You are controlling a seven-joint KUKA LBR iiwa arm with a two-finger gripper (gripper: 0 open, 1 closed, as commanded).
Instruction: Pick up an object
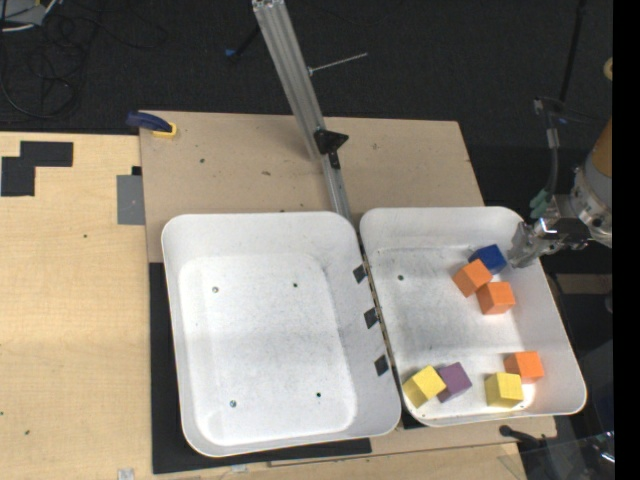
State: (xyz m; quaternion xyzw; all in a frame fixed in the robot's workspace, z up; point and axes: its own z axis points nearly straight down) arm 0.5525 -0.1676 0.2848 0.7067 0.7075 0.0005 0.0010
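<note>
The right bin holds several small blocks. A blue cube lies at its upper right, touching an orange cube, with a second orange cube just below. Near the front wall lie a yellow block, a purple block, another yellow block and an orange block. My gripper hangs over the bin's right rim, just right of and above the blue cube. Nothing is seen held in it.
The left bin sits beside the right one, with black clips along the shared edge. A slanted aluminium rail rises behind the bins. The wooden bench extends to the back and left.
</note>
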